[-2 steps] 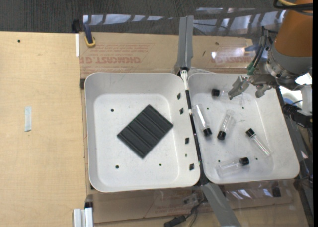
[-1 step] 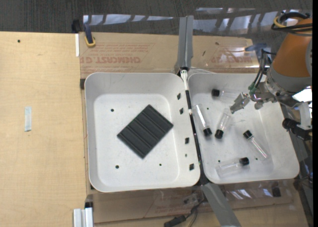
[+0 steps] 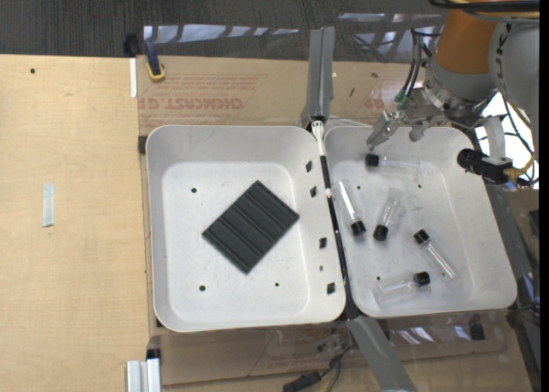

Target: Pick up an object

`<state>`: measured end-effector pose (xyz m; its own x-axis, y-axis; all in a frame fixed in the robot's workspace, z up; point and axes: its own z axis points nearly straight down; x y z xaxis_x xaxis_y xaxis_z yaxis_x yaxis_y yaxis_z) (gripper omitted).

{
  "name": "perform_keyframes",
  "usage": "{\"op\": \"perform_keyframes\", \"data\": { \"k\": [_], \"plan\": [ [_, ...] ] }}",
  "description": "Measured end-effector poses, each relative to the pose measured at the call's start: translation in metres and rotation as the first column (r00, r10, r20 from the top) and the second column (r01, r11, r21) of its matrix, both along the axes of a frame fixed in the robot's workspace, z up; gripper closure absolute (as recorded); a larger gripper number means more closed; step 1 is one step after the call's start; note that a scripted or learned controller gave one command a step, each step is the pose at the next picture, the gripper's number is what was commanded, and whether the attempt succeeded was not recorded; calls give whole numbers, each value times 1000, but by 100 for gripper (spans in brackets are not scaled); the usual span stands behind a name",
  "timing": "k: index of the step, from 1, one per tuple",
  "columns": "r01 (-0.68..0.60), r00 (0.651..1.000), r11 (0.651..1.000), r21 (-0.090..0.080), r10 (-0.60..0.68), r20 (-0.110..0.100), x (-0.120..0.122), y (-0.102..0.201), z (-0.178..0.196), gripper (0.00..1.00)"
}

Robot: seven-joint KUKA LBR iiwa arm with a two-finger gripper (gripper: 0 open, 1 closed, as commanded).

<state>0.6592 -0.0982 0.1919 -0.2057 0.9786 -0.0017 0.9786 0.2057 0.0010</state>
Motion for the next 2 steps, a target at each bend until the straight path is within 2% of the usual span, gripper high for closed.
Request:
{"op": "perform_keyframes", "data": {
  "k": [1,2],
  "plan": [
    [-63,998,998,1,63,-2,-39,-47,-95,0],
    [-60,998,998,0,60,-1,-39,-48,-85,100]
  ]
}}
